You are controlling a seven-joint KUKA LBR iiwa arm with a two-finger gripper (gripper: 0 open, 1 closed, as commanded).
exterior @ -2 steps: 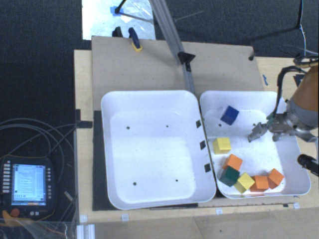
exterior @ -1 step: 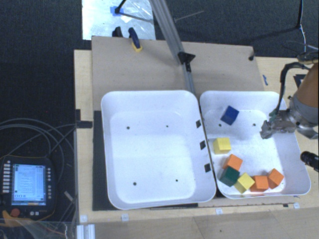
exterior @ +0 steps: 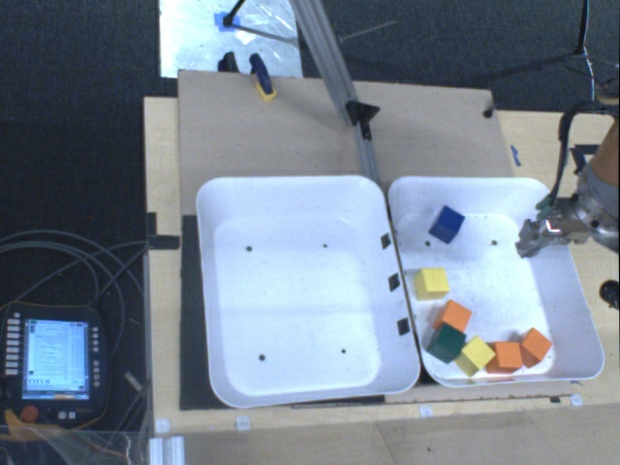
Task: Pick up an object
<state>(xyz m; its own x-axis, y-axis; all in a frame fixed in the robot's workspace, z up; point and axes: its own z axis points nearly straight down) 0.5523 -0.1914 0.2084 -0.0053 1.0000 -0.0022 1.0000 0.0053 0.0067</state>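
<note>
The right bin (exterior: 567,289) holds several small blocks. A blue block (exterior: 447,224) lies near its far side, alone. A yellow block (exterior: 431,282) sits near the bin's left wall. Toward the front lie an orange block (exterior: 453,315), a dark green block (exterior: 447,342), a second yellow block (exterior: 477,355) and two more orange blocks (exterior: 505,356), (exterior: 535,346). My gripper (exterior: 539,234) hangs over the right bin's far right part, well right of the blue block. Nothing shows between its fingers.
The left bin (exterior: 218,260) stands beside the right one, with black clips along their shared edge. A grey pole (exterior: 329,51) slants in from the top over the brown board. A teach pendant (exterior: 53,361) with cables lies at the far left.
</note>
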